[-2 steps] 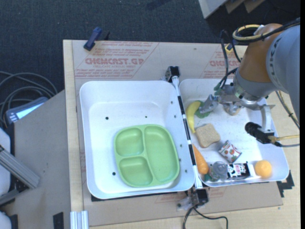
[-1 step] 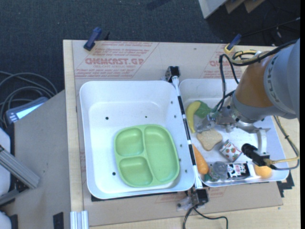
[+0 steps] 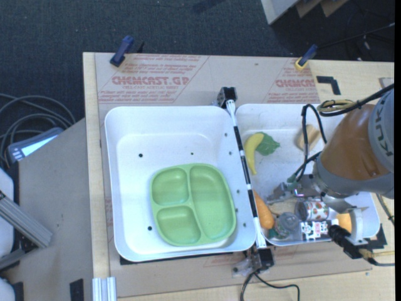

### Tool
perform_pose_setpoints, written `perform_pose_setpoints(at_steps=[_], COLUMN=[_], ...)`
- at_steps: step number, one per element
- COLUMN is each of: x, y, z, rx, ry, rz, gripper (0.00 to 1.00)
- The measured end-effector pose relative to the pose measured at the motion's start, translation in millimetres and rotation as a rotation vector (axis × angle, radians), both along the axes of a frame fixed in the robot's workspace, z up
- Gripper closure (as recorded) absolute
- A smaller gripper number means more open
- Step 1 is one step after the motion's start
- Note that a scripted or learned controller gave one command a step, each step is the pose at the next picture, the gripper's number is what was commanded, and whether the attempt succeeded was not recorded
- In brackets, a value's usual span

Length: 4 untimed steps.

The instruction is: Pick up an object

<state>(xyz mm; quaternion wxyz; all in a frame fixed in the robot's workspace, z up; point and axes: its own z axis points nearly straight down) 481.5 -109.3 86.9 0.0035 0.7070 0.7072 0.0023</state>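
Nearest the camera in the right bin [image 3: 276,115], a small can [image 3: 317,212] with a printed label lies on its side beside an orange carrot [image 3: 264,213]. The gripper [image 3: 289,193] hangs just above them; can't tell its state. The can looks light, stiff and a bit slippery, so I'd pinch across its middle. Farther back sits a banana [image 3: 250,150].

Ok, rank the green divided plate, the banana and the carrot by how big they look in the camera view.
1. Green divided plate, by far the largest.
2. Banana.
3. Carrot, which looks close to the banana in length; part of it sits against the bin edge, so that order is unsure.
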Motion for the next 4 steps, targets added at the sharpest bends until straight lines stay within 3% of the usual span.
perform_pose_setpoints(at_steps=[1, 2, 3, 4], x=[46, -3, 22, 19], y=[-58, -47, -42, -39], z=[100, 27, 3, 10], rx=[0.000, 0.002, -0.007, 0.001], ry=[0.006, 0.011, -0.012, -0.001], rz=[0.000, -0.001, 0.001, 0.000], gripper=[0.00, 0.00, 0.00, 1.00])
